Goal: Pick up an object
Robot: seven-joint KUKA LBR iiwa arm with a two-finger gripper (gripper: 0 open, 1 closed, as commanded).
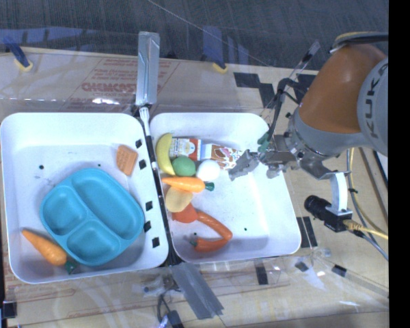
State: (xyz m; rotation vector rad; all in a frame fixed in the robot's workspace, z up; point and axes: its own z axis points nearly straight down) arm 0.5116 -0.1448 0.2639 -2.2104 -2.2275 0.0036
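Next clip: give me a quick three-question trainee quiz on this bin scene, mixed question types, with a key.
1. True or false: the blue divided tray lies in the left bin.
2. Which lies right beside the tray, at its lower left? A) banana B) a carrot C) white egg
3. Fill in: the gripper hovers over the ____ bin.

Key: 1 true; 2 B; 3 right.
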